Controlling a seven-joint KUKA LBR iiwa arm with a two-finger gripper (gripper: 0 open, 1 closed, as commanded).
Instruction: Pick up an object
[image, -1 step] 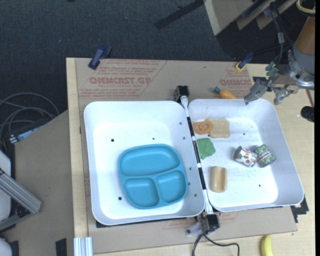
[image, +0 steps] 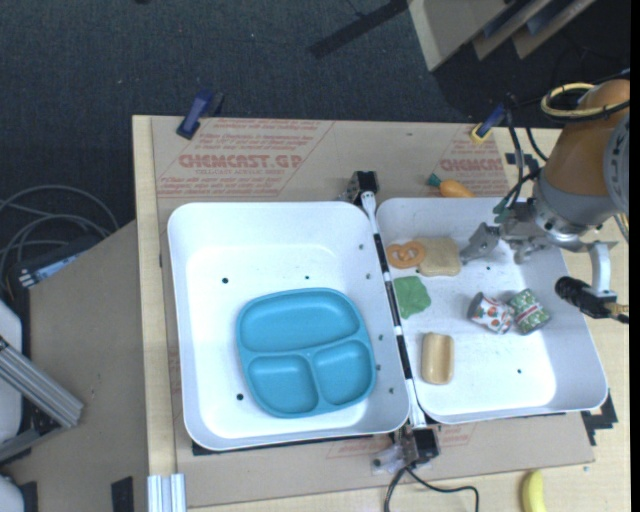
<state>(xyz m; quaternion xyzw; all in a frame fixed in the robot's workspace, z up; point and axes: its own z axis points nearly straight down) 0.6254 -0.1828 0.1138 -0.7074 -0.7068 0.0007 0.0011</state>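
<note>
The right bin (image: 560, 385) holds several small items. An orange pretzel (image: 405, 255) and a tan bread slice (image: 440, 258) lie at its back left, with a green piece (image: 411, 295) in front of them. A tan roll (image: 437, 358) lies nearer the front. A crumpled red-and-white can (image: 492, 313) touches a green patterned packet (image: 528, 310) mid-bin. My gripper (image: 503, 243) hangs over the bin's back, right of the bread slice and behind the can. It is open, with nothing between its fingers.
The left bin (image: 200, 250) carries a blue divided plate (image: 305, 350). An orange carrot-like toy (image: 455, 187) lies on the board behind the right bin. A blue clamp (image: 200, 112) sits at the board's back left, and a yellow item (image: 533, 490) at the front right.
</note>
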